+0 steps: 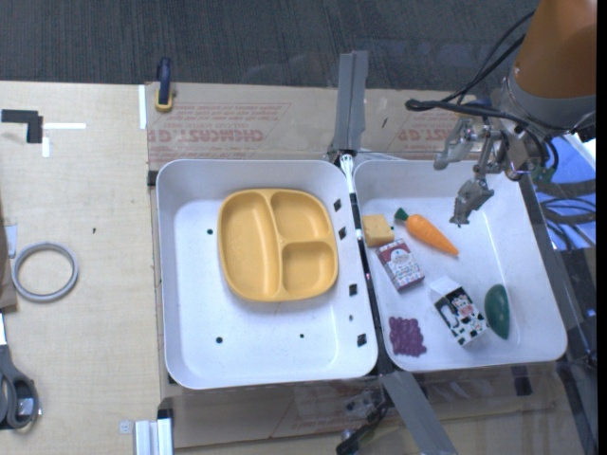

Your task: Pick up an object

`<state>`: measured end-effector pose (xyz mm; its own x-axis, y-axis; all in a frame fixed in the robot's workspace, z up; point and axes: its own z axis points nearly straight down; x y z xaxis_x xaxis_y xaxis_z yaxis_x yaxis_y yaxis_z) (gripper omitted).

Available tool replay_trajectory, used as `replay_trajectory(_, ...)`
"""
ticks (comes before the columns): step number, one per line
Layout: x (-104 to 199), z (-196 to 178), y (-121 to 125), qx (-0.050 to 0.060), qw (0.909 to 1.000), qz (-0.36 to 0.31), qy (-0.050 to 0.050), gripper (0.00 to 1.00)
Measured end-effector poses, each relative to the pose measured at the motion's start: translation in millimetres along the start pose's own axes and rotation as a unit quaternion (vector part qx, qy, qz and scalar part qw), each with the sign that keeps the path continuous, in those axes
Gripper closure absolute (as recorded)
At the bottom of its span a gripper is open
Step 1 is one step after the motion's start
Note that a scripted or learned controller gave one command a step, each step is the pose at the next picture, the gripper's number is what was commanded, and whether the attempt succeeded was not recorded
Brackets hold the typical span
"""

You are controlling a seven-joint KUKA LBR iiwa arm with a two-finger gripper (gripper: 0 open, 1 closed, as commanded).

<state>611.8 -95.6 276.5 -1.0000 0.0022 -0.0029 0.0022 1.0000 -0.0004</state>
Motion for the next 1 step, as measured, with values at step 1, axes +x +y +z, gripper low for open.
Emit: replay_trajectory(1,-7.8,113.0,-53.0,0.0,0.969,0.247,0.001,0.0)
